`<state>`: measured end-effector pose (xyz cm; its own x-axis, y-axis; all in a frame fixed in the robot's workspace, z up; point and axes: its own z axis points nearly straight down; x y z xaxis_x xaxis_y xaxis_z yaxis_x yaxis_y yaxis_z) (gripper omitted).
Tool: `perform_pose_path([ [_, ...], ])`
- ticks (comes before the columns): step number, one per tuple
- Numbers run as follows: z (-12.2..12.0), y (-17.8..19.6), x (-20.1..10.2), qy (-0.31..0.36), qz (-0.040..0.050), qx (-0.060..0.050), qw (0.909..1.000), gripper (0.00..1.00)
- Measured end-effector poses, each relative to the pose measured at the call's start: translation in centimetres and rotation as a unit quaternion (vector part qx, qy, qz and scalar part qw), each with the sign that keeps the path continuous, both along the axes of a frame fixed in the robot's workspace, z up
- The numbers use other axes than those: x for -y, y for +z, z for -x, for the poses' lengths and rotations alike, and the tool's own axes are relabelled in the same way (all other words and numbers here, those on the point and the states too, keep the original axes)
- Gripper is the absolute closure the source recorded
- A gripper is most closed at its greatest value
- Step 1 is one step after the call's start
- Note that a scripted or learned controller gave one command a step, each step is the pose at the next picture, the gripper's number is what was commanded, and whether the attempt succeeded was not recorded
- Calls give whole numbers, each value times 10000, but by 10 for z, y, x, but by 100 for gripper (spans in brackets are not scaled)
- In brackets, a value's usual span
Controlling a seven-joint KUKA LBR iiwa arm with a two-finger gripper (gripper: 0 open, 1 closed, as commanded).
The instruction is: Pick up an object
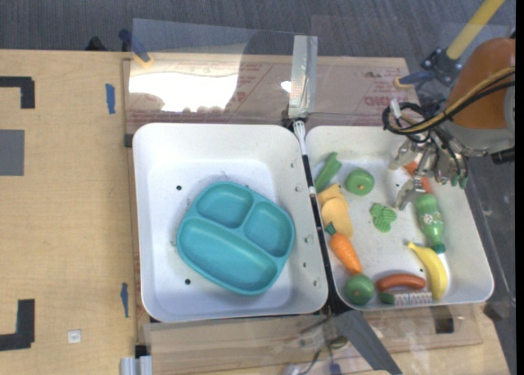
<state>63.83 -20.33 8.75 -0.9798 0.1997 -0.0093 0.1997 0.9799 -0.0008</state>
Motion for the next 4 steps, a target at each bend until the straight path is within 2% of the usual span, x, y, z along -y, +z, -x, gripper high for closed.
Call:
perform_pose_path([
  [1, 5, 0, -2, -127, -10, -13, 9999, 0],
  [2, 1, 15, -2, -118, 17, 66, 9999, 100],
  [3, 72, 2, -16, 1190, 7, 1, 9929, 100],
  [4, -7, 1, -7, 487, -4, 10, 9988, 100],
])
